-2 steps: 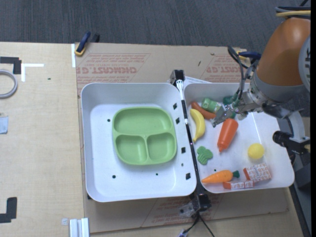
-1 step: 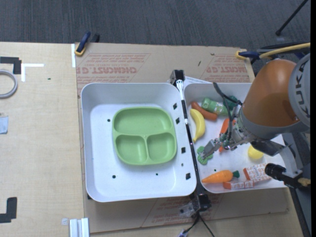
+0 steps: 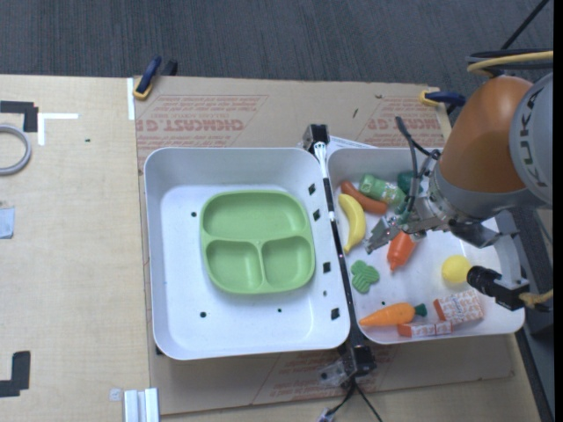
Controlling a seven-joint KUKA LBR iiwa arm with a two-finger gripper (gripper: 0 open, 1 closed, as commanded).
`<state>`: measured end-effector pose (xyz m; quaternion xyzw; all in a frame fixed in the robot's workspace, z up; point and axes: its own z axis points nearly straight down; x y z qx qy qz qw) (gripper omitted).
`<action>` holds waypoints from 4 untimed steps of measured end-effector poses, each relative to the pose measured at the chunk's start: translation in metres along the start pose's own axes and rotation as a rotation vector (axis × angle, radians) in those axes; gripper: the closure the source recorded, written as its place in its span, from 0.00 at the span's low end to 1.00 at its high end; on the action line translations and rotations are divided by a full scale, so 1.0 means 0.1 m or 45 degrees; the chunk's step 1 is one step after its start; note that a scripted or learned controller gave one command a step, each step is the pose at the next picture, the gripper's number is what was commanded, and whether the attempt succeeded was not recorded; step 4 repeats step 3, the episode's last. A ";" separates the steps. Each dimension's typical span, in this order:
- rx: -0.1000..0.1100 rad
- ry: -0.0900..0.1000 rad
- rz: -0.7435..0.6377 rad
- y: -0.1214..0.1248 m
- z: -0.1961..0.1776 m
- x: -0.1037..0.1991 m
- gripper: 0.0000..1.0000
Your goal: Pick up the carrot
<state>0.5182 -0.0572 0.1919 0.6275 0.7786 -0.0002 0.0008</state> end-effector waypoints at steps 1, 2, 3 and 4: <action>0.001 0.001 -0.007 -0.33 0.00 0.38 0.00; 0.001 0.000 -0.003 0.20 0.00 -0.10 0.00; 0.002 0.002 0.003 -0.29 0.00 0.45 0.00; 0.002 0.002 0.003 -0.29 0.00 0.45 0.00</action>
